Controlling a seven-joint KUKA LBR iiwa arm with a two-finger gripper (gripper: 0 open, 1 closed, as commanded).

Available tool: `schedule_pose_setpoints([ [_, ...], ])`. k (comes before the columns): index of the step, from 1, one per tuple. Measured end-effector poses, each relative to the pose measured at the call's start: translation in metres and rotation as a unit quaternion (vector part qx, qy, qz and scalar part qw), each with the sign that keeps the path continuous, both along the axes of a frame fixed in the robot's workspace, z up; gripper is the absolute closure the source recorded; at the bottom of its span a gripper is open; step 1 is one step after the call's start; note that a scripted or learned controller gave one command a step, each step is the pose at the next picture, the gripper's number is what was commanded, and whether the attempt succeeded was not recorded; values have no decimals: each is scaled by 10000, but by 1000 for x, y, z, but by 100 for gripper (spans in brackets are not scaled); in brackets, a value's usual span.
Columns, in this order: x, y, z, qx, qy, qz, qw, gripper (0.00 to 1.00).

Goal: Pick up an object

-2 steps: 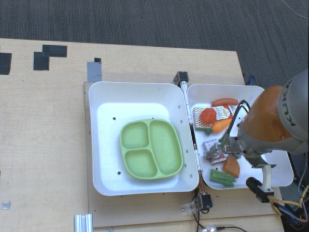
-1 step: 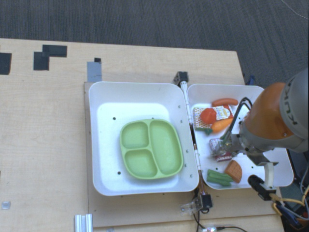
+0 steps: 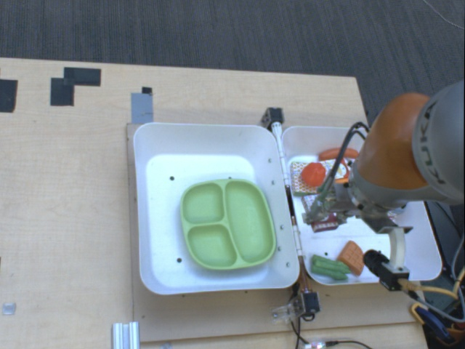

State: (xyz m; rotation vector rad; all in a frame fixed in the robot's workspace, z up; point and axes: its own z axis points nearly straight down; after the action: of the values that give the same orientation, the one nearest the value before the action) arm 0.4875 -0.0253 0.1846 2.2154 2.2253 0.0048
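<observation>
Arm (image 3: 407,151), nearest the lens, hung over the right bin (image 3: 429,260), gripper (image 3: 325,215) low among toys at frame right, presumably to grasp one; grip state indiscernible. Tomato (image 3: 313,174) lay just above it.

Bench (image 3: 73,195) looks like pale wood laminate, smooth, matt, w/ faint grain. Both bins, left bin (image 3: 149,217) and right bin (image 3: 429,257), are white plastic, smooth, slight sheen on rims. Divided plate (image 3: 227,224) is light green plastic, smooth, soft gloss. Arm (image 3: 414,151) has a glossy orange band and matt grey shell, prob. painted metal or plastic. Floor (image 3: 218,20) is dark carpet, rough, ribbed texture. Green item (image 3: 328,268) and red ball (image 3: 313,173) look like smooth plastic.
</observation>
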Motion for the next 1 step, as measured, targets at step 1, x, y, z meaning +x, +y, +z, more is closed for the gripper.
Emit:
schedule_pose_setpoints([
  [1, 0, 41, 16, 1, -1, 1, 10000, 100],
])
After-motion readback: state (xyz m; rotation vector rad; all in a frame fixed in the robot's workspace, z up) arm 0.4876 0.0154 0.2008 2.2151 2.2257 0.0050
